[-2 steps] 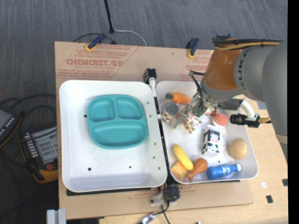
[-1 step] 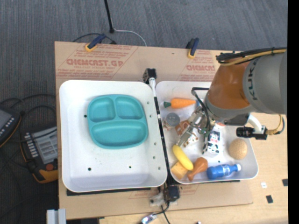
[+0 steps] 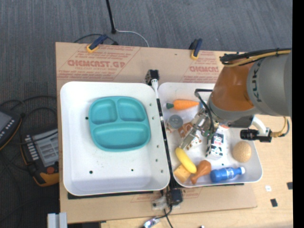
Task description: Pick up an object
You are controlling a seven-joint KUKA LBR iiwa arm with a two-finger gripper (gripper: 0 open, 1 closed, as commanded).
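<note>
My gripper (image 3: 201, 141) hangs low over the middle of the right bin (image 3: 254, 175), below the grey and orange arm. It is open, and only bin floor shows between its fingers. A yellow banana (image 3: 186, 159) lies just below and to the left of it. A black-and-white carton (image 3: 217, 145) sits against its right finger. A brown pretzel-like piece (image 3: 187, 128) lies at its upper left. Further off are an orange carrot (image 3: 185, 104), a grey disc (image 3: 175, 121), a tan round roll (image 3: 242, 152), a blue bottle (image 3: 227, 174) and a brown drumstick (image 3: 202, 169).
The left bin (image 3: 76, 175) holds a teal divided plate (image 3: 119, 123). A tan bread chunk (image 3: 180, 174) sits in the right bin's front left corner. The divider between the bins (image 3: 161, 127) runs just left of the objects. Clamps and cables lie at the board's far edge.
</note>
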